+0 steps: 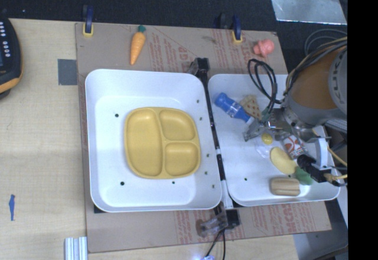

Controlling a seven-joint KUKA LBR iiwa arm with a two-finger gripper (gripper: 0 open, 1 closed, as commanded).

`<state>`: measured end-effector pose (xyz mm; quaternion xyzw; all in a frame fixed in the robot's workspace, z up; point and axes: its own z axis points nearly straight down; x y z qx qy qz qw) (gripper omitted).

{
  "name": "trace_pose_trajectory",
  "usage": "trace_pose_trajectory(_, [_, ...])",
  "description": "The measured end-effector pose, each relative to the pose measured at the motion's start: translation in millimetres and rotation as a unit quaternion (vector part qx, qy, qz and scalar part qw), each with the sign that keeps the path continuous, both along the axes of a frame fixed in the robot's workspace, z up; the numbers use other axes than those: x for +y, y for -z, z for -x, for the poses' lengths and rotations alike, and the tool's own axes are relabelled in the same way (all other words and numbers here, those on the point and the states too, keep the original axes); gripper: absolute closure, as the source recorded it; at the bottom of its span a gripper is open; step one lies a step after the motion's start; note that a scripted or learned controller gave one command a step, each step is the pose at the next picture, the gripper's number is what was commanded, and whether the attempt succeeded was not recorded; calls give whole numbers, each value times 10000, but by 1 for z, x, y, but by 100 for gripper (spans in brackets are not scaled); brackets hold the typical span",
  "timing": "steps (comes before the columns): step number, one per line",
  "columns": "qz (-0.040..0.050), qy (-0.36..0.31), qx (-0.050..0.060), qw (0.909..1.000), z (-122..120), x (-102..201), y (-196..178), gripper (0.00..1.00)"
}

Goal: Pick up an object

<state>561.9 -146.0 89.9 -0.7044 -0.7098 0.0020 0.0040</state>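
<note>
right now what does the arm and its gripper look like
The arm enters from the view's right: a rounded grey body with a broad orange band above the wrist. Black cables loop out from it over the right bin. The gripper is a small grey metal assembly at the arm's tip, too cluttered and blurred to make out in detail.
</note>
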Motion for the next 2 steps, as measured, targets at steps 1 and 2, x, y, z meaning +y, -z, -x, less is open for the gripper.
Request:
trace_pose_trajectory(1, [39, 15, -67, 10000, -83, -69, -3, 0])
trace_pose_trajectory(2, [17, 10, -42, 10000, -95, -53, -3, 0])
